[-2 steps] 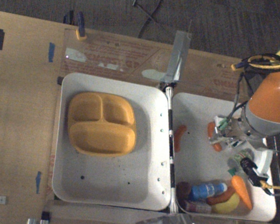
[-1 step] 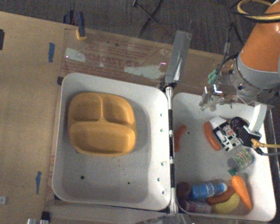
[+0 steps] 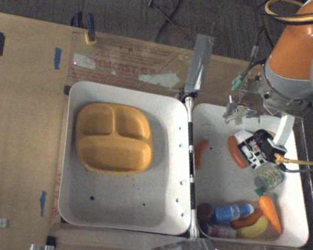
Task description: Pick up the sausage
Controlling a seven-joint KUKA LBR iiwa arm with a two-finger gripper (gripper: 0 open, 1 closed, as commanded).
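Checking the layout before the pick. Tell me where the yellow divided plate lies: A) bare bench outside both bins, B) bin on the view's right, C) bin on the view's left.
C: the yellow divided plate lies flat on the white floor of the bin on the view's left.

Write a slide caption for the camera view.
The gripper hangs over the far end of the right bin of toy food; a yellow divided plate lies in the left bin.
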